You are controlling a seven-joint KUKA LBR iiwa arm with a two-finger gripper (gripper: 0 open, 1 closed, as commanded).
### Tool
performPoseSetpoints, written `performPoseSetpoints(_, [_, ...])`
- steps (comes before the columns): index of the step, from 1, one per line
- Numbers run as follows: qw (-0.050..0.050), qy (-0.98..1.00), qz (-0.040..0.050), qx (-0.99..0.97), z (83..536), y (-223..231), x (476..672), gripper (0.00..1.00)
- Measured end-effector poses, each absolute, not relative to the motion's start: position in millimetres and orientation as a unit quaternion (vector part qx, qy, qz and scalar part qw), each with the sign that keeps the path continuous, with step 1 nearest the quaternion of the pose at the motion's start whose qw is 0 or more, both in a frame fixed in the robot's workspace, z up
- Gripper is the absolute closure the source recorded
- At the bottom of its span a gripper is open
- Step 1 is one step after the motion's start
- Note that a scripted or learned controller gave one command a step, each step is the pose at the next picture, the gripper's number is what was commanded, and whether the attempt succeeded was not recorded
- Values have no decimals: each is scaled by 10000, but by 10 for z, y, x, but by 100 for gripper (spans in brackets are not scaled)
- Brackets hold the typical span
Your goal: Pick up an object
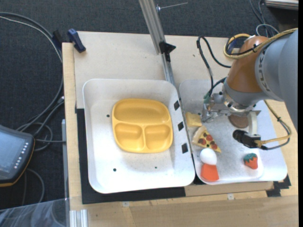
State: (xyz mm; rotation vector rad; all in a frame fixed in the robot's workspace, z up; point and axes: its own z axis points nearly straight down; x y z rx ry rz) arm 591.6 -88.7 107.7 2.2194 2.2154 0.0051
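In the right bin (pixel 272 167) my gripper (pixel 207 113) is down low near the bin's left wall. A pale yellow cheese wedge (pixel 192 120) lies just left of it, close to or touching it; I cannot tell which. A pizza slice (pixel 207 140) lies just in front of the gripper. Nearer the front edge sit a white egg (pixel 208 155) and an orange piece (pixel 210 173). A red strawberry (pixel 251 161) rests at the front right. A brown round piece (pixel 238 121) peeks out from under the wrist. Nothing is visibly held.
The left bin (pixel 97 141) holds a yellow divided plate (pixel 142 125). A metal pole (pixel 152 18) slants up from between the bins at the back. A blue clip (pixel 75 39) sits on the bench's far left corner. The arm covers the right bin's back.
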Motion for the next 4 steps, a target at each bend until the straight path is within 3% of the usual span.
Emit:
performPoseSetpoints(2, [34,7080,29,7062,2225,-793,5867,100])
performPoseSetpoints(3, [15,7076,15,7066,2428,-789,5877,100])
performPoseSetpoints(4, [6,7095,20,7047,2492,-282,6041,100])
